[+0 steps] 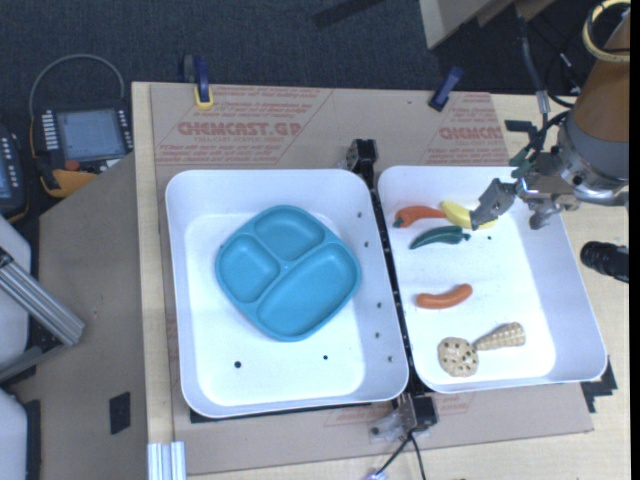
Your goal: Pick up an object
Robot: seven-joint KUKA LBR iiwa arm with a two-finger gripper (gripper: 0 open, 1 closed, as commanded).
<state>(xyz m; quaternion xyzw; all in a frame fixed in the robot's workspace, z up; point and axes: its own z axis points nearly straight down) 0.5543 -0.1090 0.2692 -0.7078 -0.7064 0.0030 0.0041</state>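
The end effector (pixel 512 200) hangs over the upper part of the right bin (pixel 570 298); whether it is wide or narrow I cannot tell. Just beside its lower-left tip lies a small yellow piece (pixel 458 213), touching a green pepper (pixel 440 236) and an orange pepper (pixel 418 213). These look like light, stiff, smooth plastic toys, likely to slip; grip across the narrow middle. Further out lie an orange sausage (pixel 443 297) and a tan waffle cone (pixel 480 348). Farthest, a blue divided plate (pixel 288 283) sits in the left bin (pixel 190 268). The table board (pixel 300 128) reads "CHEMCAST".
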